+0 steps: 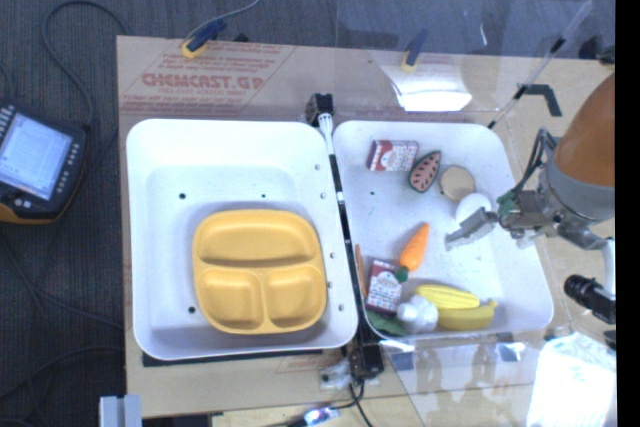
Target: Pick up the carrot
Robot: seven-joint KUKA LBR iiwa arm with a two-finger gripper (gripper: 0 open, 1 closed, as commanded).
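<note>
Carrot (pixel 415 246): one small orange cone with a green stub at its lower end, smooth like plastic, lying tilted near the middle of the right bin (pixel 520 295). Two shallow white bins with rounded corners sit side by side on a brown board table (pixel 200 80). The left bin (pixel 160 175) holds one glossy yellow tray (pixel 260 268) with three compartments. The right bin also holds two small printed boxes (pixel 389 155), one above the carrot and one just below it, one yellow banana (pixel 455 305), one dark seeded slice (pixel 425 171), one pale round disc (pixel 458 181) and a white lump (pixel 420 315). The gripper (pixel 470 229) hangs to the right of the carrot, apart from it; whether its fingers are spread or closed I cannot tell.
</note>
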